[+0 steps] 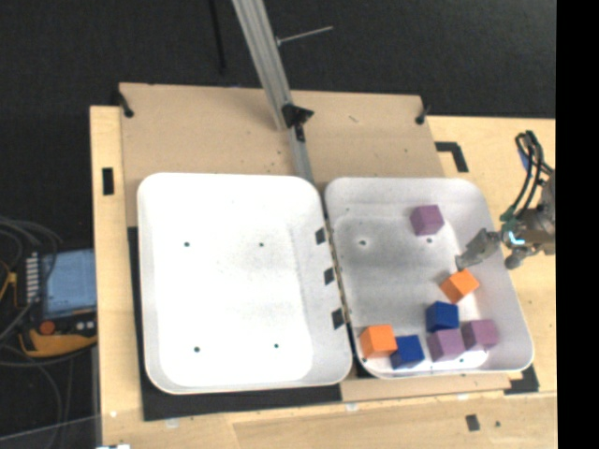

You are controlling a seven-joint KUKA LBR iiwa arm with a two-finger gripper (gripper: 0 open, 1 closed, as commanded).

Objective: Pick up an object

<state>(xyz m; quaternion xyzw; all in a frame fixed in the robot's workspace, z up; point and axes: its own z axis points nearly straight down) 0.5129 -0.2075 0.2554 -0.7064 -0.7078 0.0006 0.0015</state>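
end effector [496,249]: just above-right of the orange cube [459,285], honestly can't tell its grip state
orange cube: sits in right bin [374,279]

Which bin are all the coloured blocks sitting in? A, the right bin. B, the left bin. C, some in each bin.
A: every block lies in the right bin, including the purple block near its far side and the orange block and blue block at its near edge; the left bin shows just white floor.
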